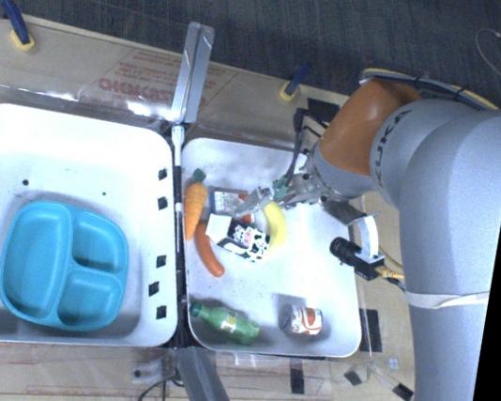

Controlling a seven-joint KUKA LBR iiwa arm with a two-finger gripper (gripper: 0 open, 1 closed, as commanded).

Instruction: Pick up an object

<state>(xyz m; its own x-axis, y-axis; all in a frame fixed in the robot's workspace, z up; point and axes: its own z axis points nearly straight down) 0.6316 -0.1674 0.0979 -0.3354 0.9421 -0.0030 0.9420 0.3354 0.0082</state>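
In the right bin (341, 339), the gripper (276, 192) sits at the cluster's 12 o'clock — jaw state cannot be determined. Banana (274, 224), carrot (193, 208) and patterned box (246, 239) lie crowded together — risk judged: fingers strike neighbours, grasp slips.

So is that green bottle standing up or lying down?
Lying down. The green bottle rests on its side along the near edge of the right bin, its length running across the floor, left of the can.

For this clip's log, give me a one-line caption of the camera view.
Pincer over the right bin above a banana, carrot and bottle; blue tray in the left bin.
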